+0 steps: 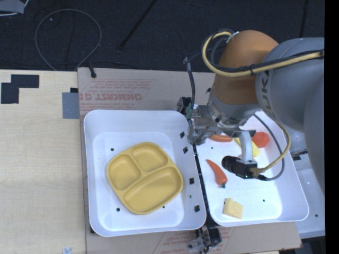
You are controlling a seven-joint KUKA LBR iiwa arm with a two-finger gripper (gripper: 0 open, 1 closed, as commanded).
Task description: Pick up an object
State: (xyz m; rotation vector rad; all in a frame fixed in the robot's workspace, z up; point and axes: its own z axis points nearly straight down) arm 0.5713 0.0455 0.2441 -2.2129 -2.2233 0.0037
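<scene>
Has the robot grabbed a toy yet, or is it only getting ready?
Nothing looks picked up yet. The chili, cheese wedge and carrot all lie on the floor of the right bin, and the yellow plate sits in the left bin. The arm hangs over the right bin's upper part. Grabbing and lifting something is left.

The right bin's twelve o'clock end is being covered by the arm. An orange-red object and a yellow piece there are being partly hidden. The arm is being cut off at three o'clock.
</scene>
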